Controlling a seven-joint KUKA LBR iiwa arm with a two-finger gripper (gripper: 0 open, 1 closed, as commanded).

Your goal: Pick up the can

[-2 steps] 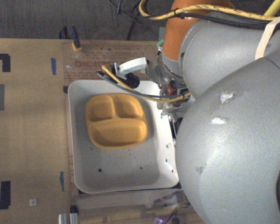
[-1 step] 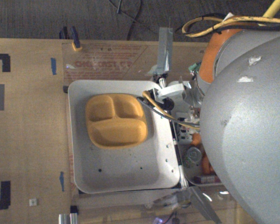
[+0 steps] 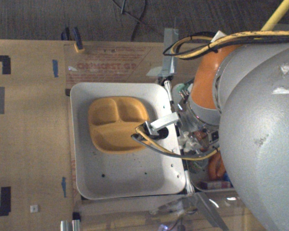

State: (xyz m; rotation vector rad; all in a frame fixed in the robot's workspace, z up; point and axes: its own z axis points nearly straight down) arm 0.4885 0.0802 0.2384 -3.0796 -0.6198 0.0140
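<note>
My gripper (image 3: 195, 141) hangs low over the left side of the right bin (image 3: 190, 179), just past the wall shared by the two bins. The large grey arm with its orange band (image 3: 207, 85) hides most of that bin. In the visible strip below the wrist lie an orange object (image 3: 215, 168) and a small red-and-blue object (image 3: 216, 184). I cannot tell whether either is the can. Nothing is visibly held.
The left bin (image 3: 86, 177) holds a yellow divided plate (image 3: 116, 123) in its upper half. Brown cardboard with blue tape marks (image 3: 55, 67) covers the bench on the left. A metal bracket (image 3: 169, 57) stands behind the bins.
</note>
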